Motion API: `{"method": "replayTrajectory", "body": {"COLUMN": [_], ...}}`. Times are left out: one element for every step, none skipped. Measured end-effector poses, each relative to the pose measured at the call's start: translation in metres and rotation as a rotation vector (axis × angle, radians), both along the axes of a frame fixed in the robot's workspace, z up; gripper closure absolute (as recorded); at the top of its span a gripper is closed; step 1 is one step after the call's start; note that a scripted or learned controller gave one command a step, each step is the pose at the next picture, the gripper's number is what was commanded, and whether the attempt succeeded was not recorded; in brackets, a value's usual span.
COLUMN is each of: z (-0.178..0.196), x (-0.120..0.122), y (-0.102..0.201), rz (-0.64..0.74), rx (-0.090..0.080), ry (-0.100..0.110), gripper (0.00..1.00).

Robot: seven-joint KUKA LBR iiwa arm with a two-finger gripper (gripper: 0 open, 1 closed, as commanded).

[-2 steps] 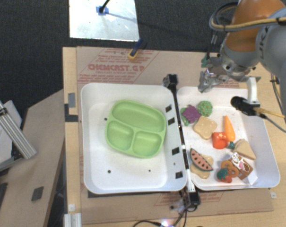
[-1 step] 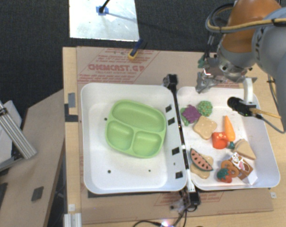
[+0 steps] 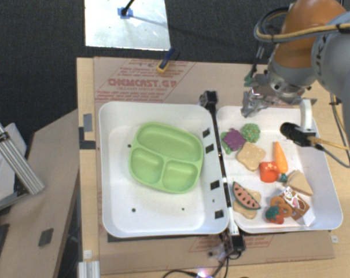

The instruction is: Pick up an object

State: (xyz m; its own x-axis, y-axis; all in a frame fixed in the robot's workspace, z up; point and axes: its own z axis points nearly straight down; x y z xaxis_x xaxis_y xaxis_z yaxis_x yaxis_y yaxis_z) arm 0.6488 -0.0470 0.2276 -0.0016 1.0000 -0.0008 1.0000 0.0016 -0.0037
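Note:
My gripper [image 3: 251,110] hangs over the far end of the right bin [image 3: 331,201], just above a green broccoli piece [image 3: 250,132]. Nothing shows between its fingers. Beside the broccoli lies a purple grape bunch [image 3: 234,139]. A slice of toast [image 3: 251,155] lies below them. An orange carrot [image 3: 280,156] and a red pepper [image 3: 269,171] sit to the right. Nearer the front are a watermelon slice [image 3: 246,197], a tan wedge [image 3: 299,183] and a pretzel with a small packet [image 3: 286,206].
The left bin [image 3: 114,213] holds a green divided tray [image 3: 165,157]. A black-clipped divider [image 3: 216,155] runs between the two bins. Cardboard [image 3: 140,80] lies under the bins at the back.

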Motion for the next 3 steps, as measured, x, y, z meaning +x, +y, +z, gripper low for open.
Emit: {"method": "replayTrajectory", "body": {"z": [0.0041,0.0036,-0.0045], "x": [0.0052,0.008,-0.0018], "y": [-0.0049,-0.0066,-0.0143], "rz": [0.0,0.0,-0.001], "rx": [0.001,0.0,0.0], "ry": [-0.001,-0.003,0.0], "gripper": [1.0,1.0,1.0]}}
